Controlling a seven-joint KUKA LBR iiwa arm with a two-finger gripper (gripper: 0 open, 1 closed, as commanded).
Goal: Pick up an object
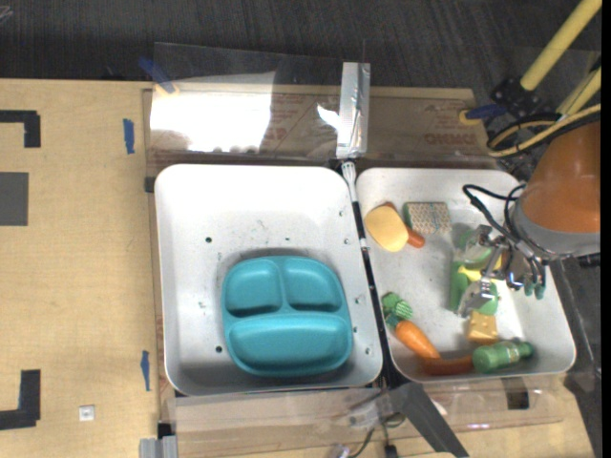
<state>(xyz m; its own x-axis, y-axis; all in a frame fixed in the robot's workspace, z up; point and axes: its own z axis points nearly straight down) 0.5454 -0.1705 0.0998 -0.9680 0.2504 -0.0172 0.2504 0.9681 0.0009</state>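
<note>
The right bin (pixel 558 337) holds several toy foods. A yellow rounded piece (pixel 387 227) lies at its back left beside a grey-green textured block (pixel 428 217). A carrot (pixel 412 336) with green leaves rests near the front left, a green bottle (pixel 500 355) along the front wall, and a yellow wedge (pixel 483 326) just behind the bottle. My gripper (pixel 480 289) hangs low over the bin's right half, directly above a yellow-green piece (pixel 464 277). Its metal body and cables hide the contact point.
The left bin (pixel 191 208) bears a teal divided plate (pixel 284 313) in its front half. A clear plastic sheet (pixel 248 113) and a metal strip (pixel 353 108) stand behind the bins. Yellow hoses (pixel 563 36) run at the top right. Cardboard bench lies to the left.
</note>
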